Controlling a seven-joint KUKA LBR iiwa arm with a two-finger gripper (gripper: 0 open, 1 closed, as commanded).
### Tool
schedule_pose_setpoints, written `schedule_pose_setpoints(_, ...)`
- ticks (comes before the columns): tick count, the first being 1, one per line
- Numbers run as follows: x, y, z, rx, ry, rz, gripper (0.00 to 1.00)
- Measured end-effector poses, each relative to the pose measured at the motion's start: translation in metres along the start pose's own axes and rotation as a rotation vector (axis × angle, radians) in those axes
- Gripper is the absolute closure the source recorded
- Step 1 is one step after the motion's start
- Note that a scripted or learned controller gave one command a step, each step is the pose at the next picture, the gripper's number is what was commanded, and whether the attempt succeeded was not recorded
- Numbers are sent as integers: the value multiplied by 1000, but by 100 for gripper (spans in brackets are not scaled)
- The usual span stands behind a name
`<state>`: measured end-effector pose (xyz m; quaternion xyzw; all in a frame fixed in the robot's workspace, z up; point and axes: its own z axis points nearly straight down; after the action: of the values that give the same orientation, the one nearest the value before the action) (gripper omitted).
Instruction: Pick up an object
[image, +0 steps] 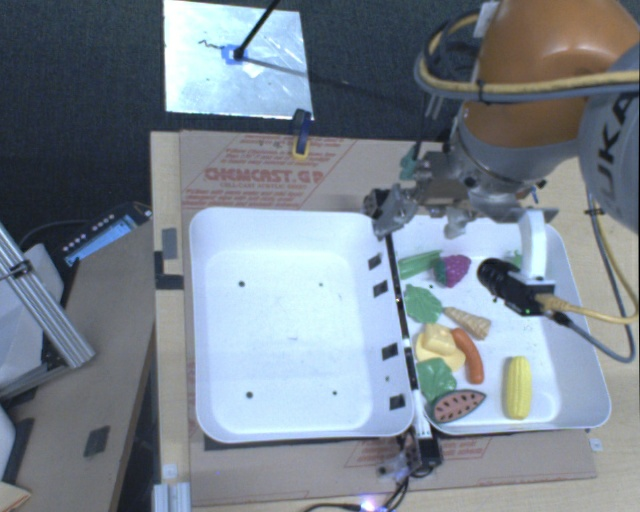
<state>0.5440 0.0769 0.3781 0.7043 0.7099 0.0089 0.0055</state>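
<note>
Because the gripper (400, 208) hangs over the back left corner of the right bin (585, 360), close to the divider between the two bins, the step in hand looks like settling on a target and lining up above it. Whether the gripper is spread or pressed together I cannot tell from this slant. The toys crowd along the left side of that bin. A good try would steer clear of the tight cluster where the yellow wedge (438, 342), the orange carrot (470, 357) and the green leaf (422, 302) lie against one another, as a descent there would likely shove neighbours or catch two at once. Nearest the gripper are the green pod (422, 265) and the purple grape bunch (456, 268), touching each other near the divider. Taking the pod across its narrow width, clear of the wall, seems the shortest move. The yellow corn cob (517, 386) is farther off, near the front right with bare floor around it, and looks the safer pick. It is a short, rounded cob lying lengthwise toward the front rim, probably smooth plastic that may roll if pinched off-centre.
</note>
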Motion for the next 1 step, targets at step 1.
schedule_pose_setpoints(1,70,-61,66,25,-3,-3,0)
